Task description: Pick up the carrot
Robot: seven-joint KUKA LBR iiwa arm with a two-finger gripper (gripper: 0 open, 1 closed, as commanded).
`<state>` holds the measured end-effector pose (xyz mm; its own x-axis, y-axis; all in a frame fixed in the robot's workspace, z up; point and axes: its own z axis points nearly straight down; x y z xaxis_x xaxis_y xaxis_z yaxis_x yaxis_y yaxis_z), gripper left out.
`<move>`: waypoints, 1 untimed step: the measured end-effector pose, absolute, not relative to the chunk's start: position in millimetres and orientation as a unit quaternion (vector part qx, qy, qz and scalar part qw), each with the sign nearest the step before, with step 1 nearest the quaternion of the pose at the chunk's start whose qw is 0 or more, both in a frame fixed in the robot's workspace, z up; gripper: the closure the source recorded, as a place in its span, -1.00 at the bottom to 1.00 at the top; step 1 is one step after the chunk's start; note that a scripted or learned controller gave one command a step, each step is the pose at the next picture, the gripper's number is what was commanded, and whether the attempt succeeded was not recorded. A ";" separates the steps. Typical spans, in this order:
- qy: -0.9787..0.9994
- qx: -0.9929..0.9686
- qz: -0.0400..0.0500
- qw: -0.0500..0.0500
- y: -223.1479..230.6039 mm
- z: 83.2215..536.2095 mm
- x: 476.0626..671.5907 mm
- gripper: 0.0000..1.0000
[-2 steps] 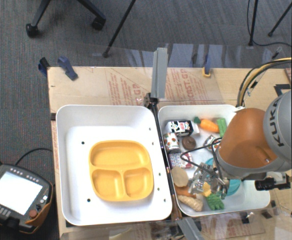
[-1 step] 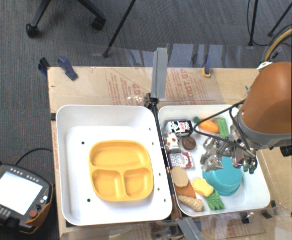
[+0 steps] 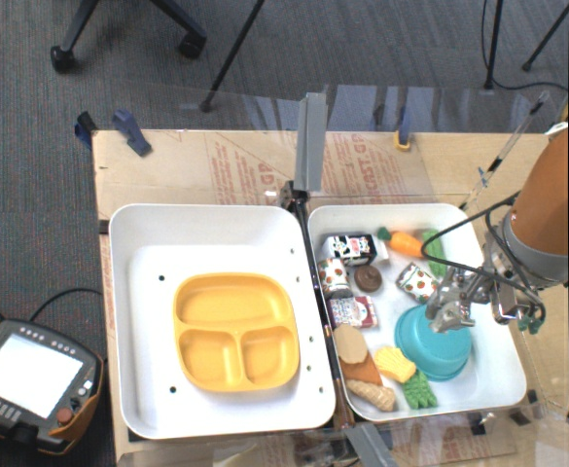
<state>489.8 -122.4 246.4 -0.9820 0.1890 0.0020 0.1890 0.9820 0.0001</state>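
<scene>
My two-finger metal gripper (image 3: 451,311) hangs over the round teal plastic bowl (image 3: 436,343); whether it's open I cannot tell. The small orange toy carrot (image 3: 404,242) lies near the right white bin's (image 3: 503,377) back wall, so I'm mispositioned.

You see a yellow three-compartment plastic tray (image 3: 235,345) in the left white bin (image 3: 138,251). The right white bin (image 3: 498,382) holds a teal plastic bowl (image 3: 438,353), a black-and-white milk carton (image 3: 350,249), a round brown cookie (image 3: 368,278) and a green ridged toy (image 3: 418,390).
</scene>
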 end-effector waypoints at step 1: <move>-0.998 -0.061 -0.001 0.002 -194.4 207.8 474.7 1.00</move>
<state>474.7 -194.4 207.8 -0.9926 0.1211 0.0044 0.1211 0.9926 0.0013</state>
